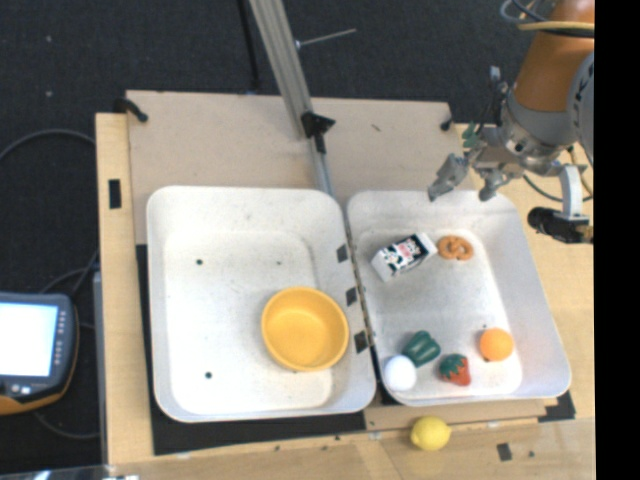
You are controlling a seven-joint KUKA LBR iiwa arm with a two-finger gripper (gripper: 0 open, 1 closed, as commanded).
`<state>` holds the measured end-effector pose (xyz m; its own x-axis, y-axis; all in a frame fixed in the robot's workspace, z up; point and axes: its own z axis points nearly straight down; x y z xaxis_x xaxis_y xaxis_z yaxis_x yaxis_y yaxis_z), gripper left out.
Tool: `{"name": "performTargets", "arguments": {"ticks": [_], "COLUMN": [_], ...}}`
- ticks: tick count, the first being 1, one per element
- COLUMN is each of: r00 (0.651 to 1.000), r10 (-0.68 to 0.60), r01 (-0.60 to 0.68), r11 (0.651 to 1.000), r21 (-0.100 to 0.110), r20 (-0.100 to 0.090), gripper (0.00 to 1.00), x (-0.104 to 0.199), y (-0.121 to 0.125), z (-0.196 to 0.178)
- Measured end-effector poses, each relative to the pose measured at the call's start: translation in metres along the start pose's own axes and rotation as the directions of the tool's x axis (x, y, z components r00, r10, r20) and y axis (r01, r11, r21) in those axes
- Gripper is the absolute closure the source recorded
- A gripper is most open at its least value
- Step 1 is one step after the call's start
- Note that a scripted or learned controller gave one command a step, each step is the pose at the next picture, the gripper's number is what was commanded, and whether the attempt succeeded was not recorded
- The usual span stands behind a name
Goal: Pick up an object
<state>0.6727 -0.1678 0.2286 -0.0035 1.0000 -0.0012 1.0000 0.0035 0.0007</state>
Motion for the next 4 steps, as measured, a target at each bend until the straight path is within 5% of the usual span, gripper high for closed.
{"name": "performTargets", "arguments": {"ticks": [1,4], "r00": [1.000,1.000], "r10": [0.000,-0.002], "r01": [0.000,0.002], "r11": [1.000,1.000], "r21": [0.001,0.002], "r20": [0.002,0.003], "gripper": [0.00,0.00], "x": [-0.001,-0.005], "y": [0.000,0.004], "z": [0.000,0.128]}}
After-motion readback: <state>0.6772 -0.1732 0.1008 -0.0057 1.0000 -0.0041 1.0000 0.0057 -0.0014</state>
